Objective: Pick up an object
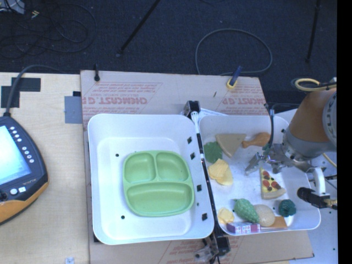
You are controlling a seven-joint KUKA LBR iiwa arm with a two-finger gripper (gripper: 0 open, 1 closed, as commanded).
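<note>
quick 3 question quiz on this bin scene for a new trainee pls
1. True or false: the green divided plate lies in the right bin.
2. Which toy lies closest to the gripper? A) pizza slice B) dark green broccoli piece C) yellow piece
3. How many compartments does the green divided plate have?

Key
1. False: it lies in the left bin.
2. A: the pizza slice sits just below the gripper in the camera view.
3. Three: two small ones at the top and one wide one below.
</note>
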